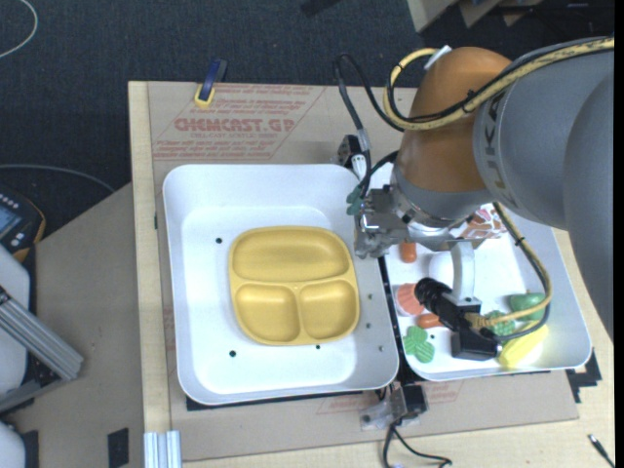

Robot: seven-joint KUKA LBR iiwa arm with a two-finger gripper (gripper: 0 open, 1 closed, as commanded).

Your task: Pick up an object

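The arm (546, 135) is bent steeply down over the right bin (577, 312), by its left edge. The gripper (405, 227) is hung above an orange piece (408, 300) and a green piece (417, 342) near that edge. Whether it is clenched or released cannot be told.

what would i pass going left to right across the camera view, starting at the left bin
left white bin → yellow divided tray → small green piece → yellow piece. The orange and red bits beside the green piece overlap it left to right, so they are left out.
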